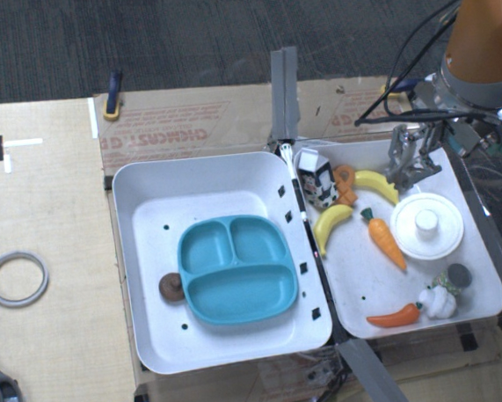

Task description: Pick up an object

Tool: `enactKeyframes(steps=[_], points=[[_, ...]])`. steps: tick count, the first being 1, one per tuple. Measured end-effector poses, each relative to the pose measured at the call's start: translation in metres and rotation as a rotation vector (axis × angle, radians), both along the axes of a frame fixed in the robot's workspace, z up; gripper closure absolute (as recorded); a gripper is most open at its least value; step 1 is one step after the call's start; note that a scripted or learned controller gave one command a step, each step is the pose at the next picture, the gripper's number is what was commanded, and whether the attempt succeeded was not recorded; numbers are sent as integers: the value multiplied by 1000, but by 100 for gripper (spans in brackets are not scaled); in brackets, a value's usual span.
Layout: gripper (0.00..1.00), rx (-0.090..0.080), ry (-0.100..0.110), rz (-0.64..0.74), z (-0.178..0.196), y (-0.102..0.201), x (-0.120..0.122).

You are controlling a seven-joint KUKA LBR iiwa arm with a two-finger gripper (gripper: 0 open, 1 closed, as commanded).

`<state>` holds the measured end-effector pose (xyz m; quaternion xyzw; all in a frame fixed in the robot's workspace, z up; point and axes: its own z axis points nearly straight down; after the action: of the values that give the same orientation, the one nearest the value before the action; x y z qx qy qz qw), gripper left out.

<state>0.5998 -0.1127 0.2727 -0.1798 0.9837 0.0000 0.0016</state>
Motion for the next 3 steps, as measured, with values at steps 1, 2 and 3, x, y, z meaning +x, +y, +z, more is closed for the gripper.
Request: enactKeyframes(steps=[1, 2, 3], points=[[100, -4, -10, 286, -153, -44, 2], [0, -1, -3, 286, -157, -43, 0], [0, 0, 0, 214, -181, -15, -35]])
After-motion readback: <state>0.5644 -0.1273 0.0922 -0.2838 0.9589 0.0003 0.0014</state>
